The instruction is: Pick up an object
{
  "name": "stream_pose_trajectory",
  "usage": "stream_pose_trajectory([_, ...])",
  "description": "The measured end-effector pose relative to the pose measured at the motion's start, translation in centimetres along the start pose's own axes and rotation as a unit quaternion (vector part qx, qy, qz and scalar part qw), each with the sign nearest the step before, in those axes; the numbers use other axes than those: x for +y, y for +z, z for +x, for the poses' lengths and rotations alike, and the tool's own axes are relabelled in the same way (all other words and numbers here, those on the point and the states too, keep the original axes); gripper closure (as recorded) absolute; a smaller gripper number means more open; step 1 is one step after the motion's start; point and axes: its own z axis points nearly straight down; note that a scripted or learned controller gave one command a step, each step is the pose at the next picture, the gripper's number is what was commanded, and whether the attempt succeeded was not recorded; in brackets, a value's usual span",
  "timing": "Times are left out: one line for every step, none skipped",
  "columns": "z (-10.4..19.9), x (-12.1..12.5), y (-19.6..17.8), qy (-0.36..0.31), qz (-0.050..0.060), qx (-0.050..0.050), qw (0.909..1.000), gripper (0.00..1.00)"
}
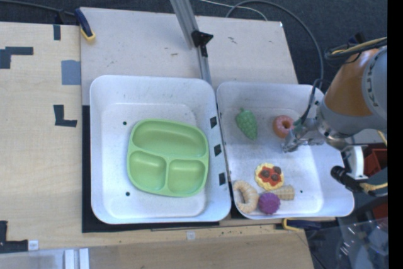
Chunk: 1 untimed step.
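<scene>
Object candidates, right bin point(315, 198): green grape-like bunch point(246, 123), pink-orange doughnut point(283, 125), round pizza-like toy point(269, 176), tan ring pastry point(245, 196), purple ball point(269, 203), small waffle-coloured piece point(286, 193).

Green bunch: at 10 o'clock in the bin, long axis running roughly 11 to 5 o'clock, lying flat, narrower end toward 5. Well apart from the lower cluster.
Doughnut: at 12 o'clock in the bin, just beside the gripper point(291, 144), at its 11 o'clock. Contact: cannot tell.
Pizza-like toy: near bin centre, slightly toward 6 o'clock.
Tan ring, purple ball, waffle-coloured piece: clustered at 7 to 6 o'clock along the near wall; ball touching ring and waffle-coloured piece.

Arm point(352, 97): entering from 3 o'clock, orange band above the bin's right wall, wrist angled down toward 9 o'clock. Gripper low over bin floor at the bin's centre right, between doughnut and pizza-like toy. Nothing seen between the fingers; spread or closed: cannot tell, too small and blurred.

Left bin point(107, 198): green three-compartment tray point(168, 157) at centre, long axis 9 to 3 o'clock.
</scene>
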Motion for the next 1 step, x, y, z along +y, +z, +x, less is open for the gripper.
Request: stream_pose_trajectory([0.24,-0.41,-4.35,0.001,-0.002,0.0,1.0,1.0])
